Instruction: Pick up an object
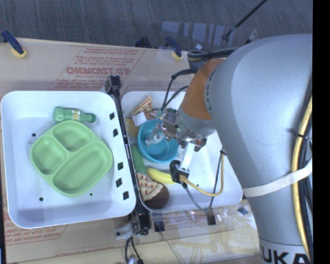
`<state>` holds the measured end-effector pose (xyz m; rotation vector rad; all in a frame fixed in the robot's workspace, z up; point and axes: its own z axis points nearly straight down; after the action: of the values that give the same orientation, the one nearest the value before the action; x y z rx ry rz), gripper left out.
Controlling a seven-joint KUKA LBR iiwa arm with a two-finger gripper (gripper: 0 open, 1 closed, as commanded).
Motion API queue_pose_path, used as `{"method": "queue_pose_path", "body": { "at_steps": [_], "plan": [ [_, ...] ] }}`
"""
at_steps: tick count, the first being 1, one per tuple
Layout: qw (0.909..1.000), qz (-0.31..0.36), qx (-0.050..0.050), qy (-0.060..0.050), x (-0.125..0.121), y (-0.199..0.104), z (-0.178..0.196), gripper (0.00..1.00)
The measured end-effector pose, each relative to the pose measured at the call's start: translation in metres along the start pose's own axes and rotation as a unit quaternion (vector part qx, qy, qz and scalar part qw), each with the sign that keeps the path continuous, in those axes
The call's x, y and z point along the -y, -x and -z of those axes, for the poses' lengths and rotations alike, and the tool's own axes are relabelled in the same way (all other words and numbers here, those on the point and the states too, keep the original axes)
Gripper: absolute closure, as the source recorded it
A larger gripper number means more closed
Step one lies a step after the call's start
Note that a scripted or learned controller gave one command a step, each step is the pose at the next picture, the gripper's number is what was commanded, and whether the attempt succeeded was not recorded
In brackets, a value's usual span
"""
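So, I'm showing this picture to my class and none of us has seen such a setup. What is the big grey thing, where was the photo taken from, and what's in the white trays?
The big grey shape is a robot arm with an orange band near its wrist; it reaches in from the right. The one camera sits above the bench, looking down at a slant. Two shallow white bins sit side by side. The left bin holds a green divided plate and a small green bottle. The right bin holds a blue bowl, a banana and other toy food. The arm's tool hangs over the blue bowl. Whether it holds anything cannot be made out here.
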<state>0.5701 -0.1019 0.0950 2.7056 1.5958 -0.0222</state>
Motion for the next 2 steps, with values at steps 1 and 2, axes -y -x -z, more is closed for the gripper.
{"method": "queue_pose_path", "body": {
  "at_steps": [1,2],
  "plan": [
    [0.9934,-0.115,-0.008,0.003,0.028,0.027,0.001,0.00],
    [0.9672,-0.254,0.006,-0.009,-0.025,0.000,-0.002,0.00]
  ]
}}
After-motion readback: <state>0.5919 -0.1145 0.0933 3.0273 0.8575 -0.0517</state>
